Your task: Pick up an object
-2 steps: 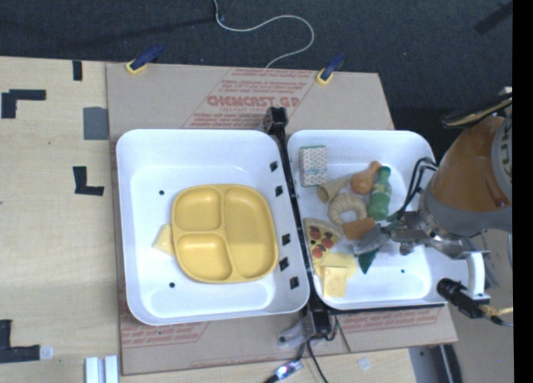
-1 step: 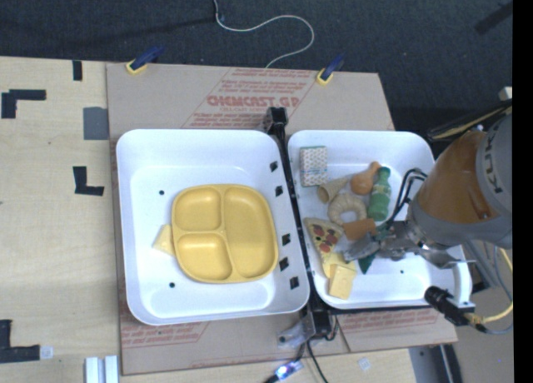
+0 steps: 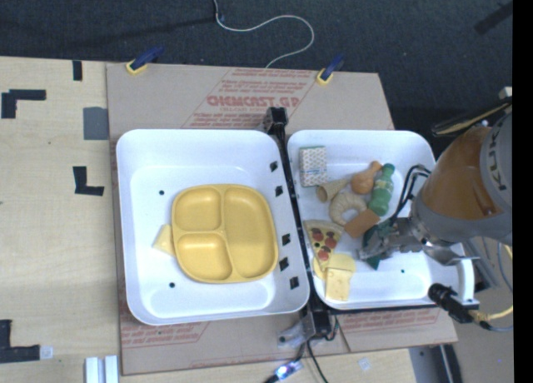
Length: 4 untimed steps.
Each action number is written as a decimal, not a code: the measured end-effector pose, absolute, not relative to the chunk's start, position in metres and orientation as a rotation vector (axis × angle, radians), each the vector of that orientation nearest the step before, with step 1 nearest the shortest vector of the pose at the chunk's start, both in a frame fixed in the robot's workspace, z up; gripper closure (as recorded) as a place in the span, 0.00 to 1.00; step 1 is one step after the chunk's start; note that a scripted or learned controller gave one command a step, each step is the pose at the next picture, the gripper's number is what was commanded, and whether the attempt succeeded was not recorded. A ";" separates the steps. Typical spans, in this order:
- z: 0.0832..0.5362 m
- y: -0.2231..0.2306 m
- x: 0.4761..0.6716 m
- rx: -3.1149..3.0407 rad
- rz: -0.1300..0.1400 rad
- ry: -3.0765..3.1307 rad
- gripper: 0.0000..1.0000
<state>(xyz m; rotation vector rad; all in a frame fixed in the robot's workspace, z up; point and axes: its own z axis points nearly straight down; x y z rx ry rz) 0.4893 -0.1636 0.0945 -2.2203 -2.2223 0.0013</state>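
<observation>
Arm's orange band (image 3: 456, 177) is seen over the right bin (image 3: 416, 291); pincer (image 3: 381, 244) is lowered mid-bin beside toy food (image 3: 354, 204), state cannot be told. A single isolated item should be targeted.

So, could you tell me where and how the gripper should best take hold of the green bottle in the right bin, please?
Probably across the middle of the green bottle, coming straight down from above. It lies roughly lengthwise along the bin, cap toward the far wall, so fingers closing across its narrow width should fit. The brown toy touches its left side, so little room there.
</observation>
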 end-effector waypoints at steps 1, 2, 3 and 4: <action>0.137 -0.165 0.484 -2.221 0.000 -2.221 1.00; 0.191 -0.160 0.494 -2.220 -0.002 -2.226 1.00; 0.225 -0.159 0.494 -2.219 0.000 -2.224 1.00; 0.218 -0.115 0.504 -2.215 0.002 -2.225 1.00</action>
